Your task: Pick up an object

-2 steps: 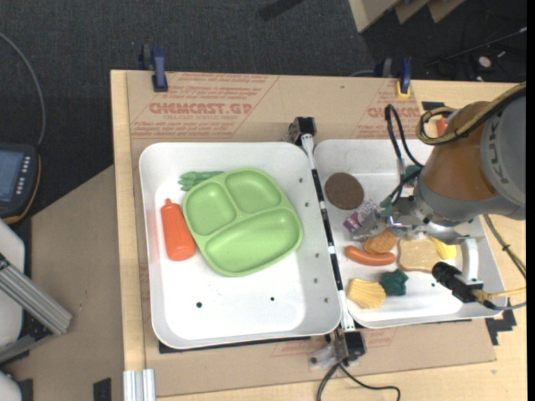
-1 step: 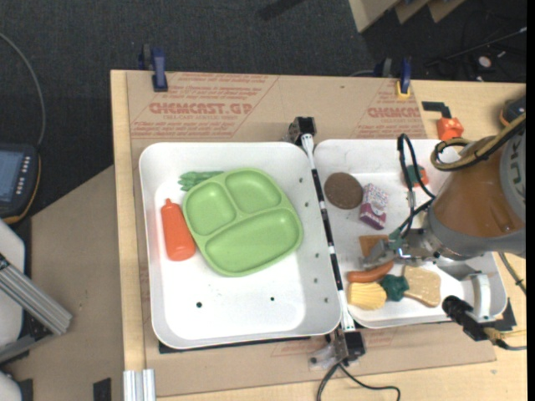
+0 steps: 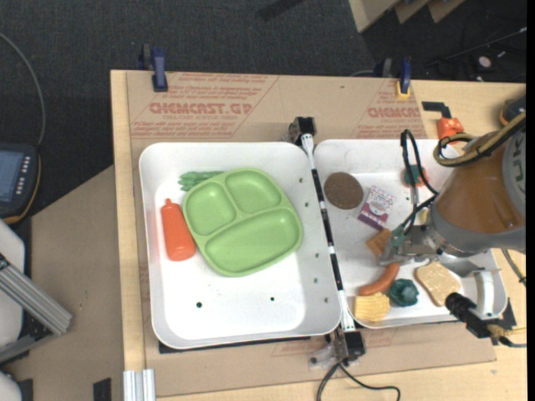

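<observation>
The bench [image 3: 125, 224] carries two white bins. The left bin [image 3: 242, 316] holds a green divided plate [image 3: 242, 220], an orange bottle [image 3: 176, 230] just beside it, and a green leafy piece [image 3: 194, 178] at the plate's upper corner. The arm [image 3: 481, 199] reaches low into the right bin [image 3: 351, 159], its pincer [image 3: 407, 245] down among the small things there; I cannot tell its state. Close under it lie an orange carrot-like piece [image 3: 378, 280] and a small tan block [image 3: 380, 242]; near these are a dark teal toy [image 3: 403, 292], a yellow corn-like piece [image 3: 372, 308], a bread slice [image 3: 438, 282], a purple-and-white packet [image 3: 377, 207] and a brown disc [image 3: 343, 190]. This looks like the grasp step: next, closing squarely on one piece, then lifting straight up.
</observation>
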Motion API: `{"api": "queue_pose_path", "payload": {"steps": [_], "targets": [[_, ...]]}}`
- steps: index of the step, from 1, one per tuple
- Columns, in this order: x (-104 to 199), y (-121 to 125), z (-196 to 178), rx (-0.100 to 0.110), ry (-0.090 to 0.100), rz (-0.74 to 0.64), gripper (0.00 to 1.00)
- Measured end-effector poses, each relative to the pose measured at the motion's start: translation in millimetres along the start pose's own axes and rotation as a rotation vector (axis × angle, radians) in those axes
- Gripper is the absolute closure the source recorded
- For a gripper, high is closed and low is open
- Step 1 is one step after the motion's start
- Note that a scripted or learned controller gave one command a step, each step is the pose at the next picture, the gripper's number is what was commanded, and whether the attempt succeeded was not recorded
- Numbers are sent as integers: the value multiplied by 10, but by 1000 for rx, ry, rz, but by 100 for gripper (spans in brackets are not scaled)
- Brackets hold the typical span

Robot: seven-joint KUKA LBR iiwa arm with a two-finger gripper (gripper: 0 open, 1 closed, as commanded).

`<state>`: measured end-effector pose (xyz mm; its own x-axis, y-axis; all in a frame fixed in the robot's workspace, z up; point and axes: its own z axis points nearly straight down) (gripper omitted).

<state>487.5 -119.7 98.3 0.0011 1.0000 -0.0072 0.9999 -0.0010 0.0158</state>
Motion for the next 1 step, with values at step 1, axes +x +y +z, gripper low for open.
{"api": "queue_pose_path", "payload": {"steps": [1], "targets": [[442,710,-917,0,6,-9,100]]}}
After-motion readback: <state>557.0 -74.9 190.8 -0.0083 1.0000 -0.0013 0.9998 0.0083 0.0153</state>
